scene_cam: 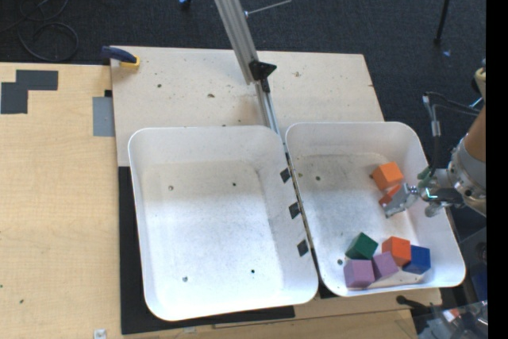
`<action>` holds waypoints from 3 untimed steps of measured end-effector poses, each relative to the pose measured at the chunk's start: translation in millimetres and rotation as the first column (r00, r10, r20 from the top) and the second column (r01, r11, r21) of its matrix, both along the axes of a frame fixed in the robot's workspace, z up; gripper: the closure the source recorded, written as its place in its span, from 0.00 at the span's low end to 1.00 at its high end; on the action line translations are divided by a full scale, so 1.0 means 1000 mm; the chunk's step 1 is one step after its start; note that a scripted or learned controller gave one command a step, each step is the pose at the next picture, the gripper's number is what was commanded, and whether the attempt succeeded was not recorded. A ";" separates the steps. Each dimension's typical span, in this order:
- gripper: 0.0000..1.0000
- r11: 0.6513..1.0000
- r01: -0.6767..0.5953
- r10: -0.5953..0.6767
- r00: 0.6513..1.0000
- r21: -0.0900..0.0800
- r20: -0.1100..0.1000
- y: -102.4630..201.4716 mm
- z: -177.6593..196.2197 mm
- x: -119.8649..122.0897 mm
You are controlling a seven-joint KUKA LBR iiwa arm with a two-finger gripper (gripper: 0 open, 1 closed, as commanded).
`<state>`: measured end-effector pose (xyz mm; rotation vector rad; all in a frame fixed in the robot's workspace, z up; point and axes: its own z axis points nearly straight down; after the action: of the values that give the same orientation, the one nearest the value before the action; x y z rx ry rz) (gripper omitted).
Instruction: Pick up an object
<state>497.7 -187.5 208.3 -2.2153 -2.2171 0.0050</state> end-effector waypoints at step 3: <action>0.00 1.000 0.004 -0.004 1.000 -0.002 0.005 -0.002 -0.088 -0.005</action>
<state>492.9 -189.2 120.5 -2.2228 -2.2168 0.0018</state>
